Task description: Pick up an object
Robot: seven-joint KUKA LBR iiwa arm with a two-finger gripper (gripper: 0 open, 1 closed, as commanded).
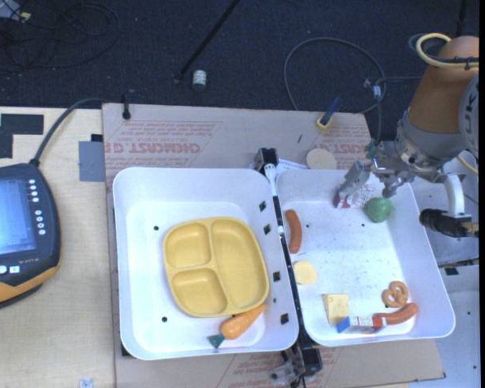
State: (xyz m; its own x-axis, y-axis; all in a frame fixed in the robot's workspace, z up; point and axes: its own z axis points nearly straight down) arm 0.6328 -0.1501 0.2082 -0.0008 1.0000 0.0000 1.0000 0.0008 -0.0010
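Not yet done: nothing lifted, nothing gripped. Fingers (354, 186) spread wide apart, low over the 12 o'clock end of the right bin (424, 253), at the tip of the grey arm (436, 111) reaching in from 3 o'clock. No object between them. Judged as the approach stage, just ahead of a closing grasp.

Closest candidates right under that spot: a small red-and-white piece (352, 200) just beside the finger on the 9 o'clock side, possibly touching it, too small to say. A green ball (379, 209) at 6 o'clock of the fingers, near but outside their gap as far as can be told. Both resting on the bin floor.

Elsewhere in the same bin, well apart from the fingers: an orange sausage (293, 229) along the 9 o'clock wall, a flat yellow disc (305, 273) just at 6 o'clock of it, a yellow cheese block (335, 305) toward 7 o'clock, a pretzel (396, 292) and a second sausage (400, 314) at 5 o'clock, a small blue-and-white item (354, 324) touching that sausage's end.

In the left bin (137, 257): a yellow divided plate (214, 265) at centre, a carrot (241, 325) against its 5 o'clock edge. None of it within reach of the present pose.

Left to do, by judgement: centre over one piece, most likely the ball or the red-and-white scrap, descend, close, raise clear of the bin. Main risk: the round ball rolling out from a closing grip, or a grasp closing on air between the two pieces.
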